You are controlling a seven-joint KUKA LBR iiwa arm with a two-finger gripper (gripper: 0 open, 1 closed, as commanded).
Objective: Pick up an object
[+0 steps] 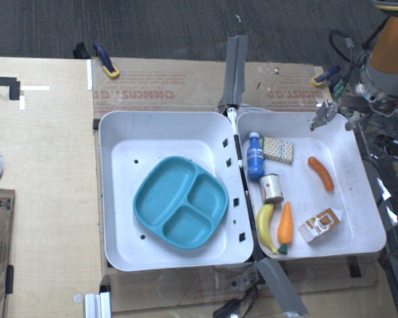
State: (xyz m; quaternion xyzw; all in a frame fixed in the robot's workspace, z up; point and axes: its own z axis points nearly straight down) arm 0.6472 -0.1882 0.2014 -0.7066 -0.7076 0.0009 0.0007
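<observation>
While the left bin (113,197) carries a single blue divided plate (180,202) lying flat near its middle, the right bin (368,244) is crowded. Along its left wall stands a blue bottle (254,156) with a white cap, and just right of it lies a small patterned box (277,150), touching or nearly touching the bottle. Below the bottle sits a tin (272,189) on its side. Under the tin a banana (265,228) curves down toward the near wall, with a carrot (285,225) just beside it on the right, its green end at the bottom. Further right, a small brown and white carton (320,225) rests tilted near the front wall, apart from the carrot. Above it, on bare floor, a sausage (321,173) lies slantwise, well clear of the other things.

At the far right corner of this bin, the gripper (324,116) hangs over the rim, near the back wall, with nothing seen between its fingers; whether they are apart or together I cannot tell. Its nearest neighbour is the sausage, below and apart from it.
</observation>
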